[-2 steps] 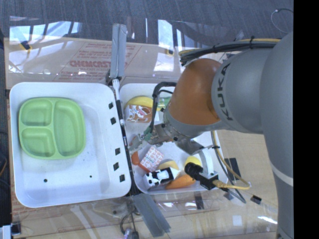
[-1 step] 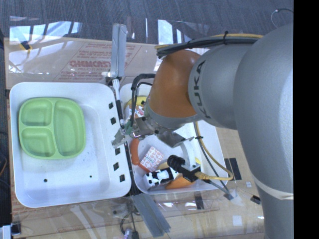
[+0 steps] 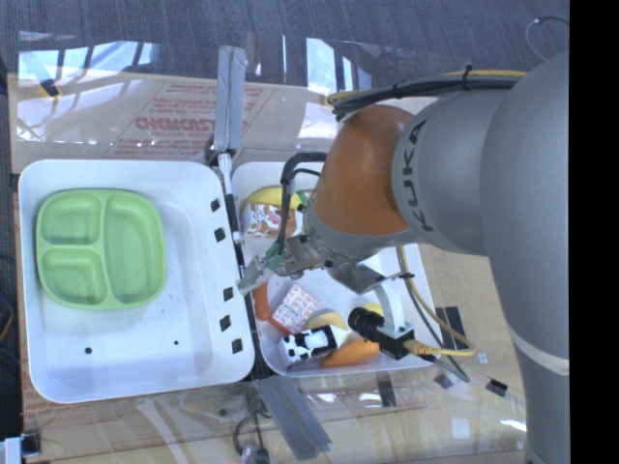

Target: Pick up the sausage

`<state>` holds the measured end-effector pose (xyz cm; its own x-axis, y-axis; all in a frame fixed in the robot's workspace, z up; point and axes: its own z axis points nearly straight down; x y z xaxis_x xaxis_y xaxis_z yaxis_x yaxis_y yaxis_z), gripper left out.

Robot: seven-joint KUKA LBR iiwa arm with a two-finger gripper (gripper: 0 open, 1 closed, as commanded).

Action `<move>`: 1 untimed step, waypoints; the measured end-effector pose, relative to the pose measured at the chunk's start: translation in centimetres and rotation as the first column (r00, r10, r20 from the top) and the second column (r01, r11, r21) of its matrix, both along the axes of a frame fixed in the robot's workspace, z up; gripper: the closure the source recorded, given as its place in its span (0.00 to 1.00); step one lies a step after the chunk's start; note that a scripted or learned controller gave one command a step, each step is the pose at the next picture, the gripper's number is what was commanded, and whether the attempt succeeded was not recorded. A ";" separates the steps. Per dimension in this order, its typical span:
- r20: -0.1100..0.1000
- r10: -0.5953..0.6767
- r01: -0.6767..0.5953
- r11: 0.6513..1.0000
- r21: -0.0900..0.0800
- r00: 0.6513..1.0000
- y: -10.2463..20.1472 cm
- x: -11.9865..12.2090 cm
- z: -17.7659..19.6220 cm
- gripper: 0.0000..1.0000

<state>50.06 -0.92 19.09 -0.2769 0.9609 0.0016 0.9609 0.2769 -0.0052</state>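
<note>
Low inside the right bin [image 3: 406, 367], the gripper [image 3: 259, 271] hangs by the left wall; whether it is open or closed cannot be told. Just below lies an orange-red piece, likely the sausage [image 3: 261, 303], apparently ungrasped. Descent looks tight: wall beside, a packet [image 3: 294, 309] crowding.

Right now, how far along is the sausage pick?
Done: the arm has reached over the right bin, its gripper low at that bin's left wall. In hand: nothing visibly gripped. Left: finding and lifting the sausage, which I can't identify among the clutter; green plate sits in the left bin.
</note>
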 end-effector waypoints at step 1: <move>-0.001 0.037 -0.037 0.999 0.000 0.999 2.0 -2.5 0.0 0.00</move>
